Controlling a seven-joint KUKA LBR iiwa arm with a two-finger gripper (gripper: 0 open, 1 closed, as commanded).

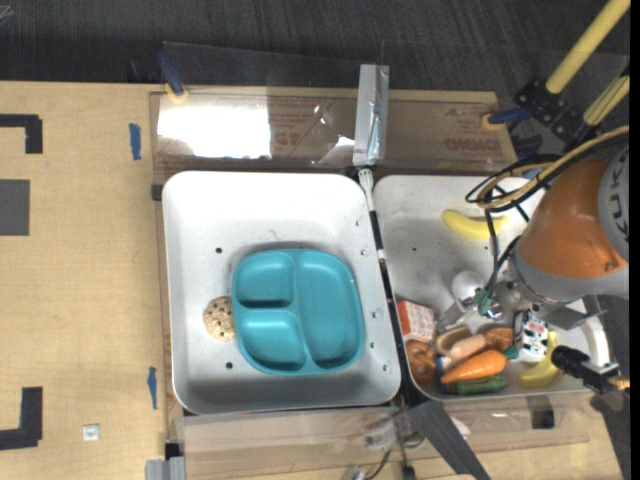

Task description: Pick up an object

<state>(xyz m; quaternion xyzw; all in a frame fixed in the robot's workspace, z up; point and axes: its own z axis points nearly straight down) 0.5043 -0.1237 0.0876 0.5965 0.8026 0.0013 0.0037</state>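
We see the claw [492, 306] low in the right bin [420, 218] — whether it is clenched we cannot tell — with the carrot [474, 366] just below it, long axis running left-right, beside the hot dog [466, 344].

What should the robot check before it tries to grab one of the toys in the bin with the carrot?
1. Claw over the toy pile in the right bin: ok, it hangs just above the heap.
2. A toy already in the claw: cannot tell, the arm's wrist hides that spot.
3. Easy target nearby: ok, the carrot lies on top of the pile, right below the claw.
4. Room around the carrot: not ok, other toys crowd against it.
5. Banana out of the way: ok, it lies apart near the bin's far side.
6. Left bin not involved: ok, the teal tray and cookie sit there.
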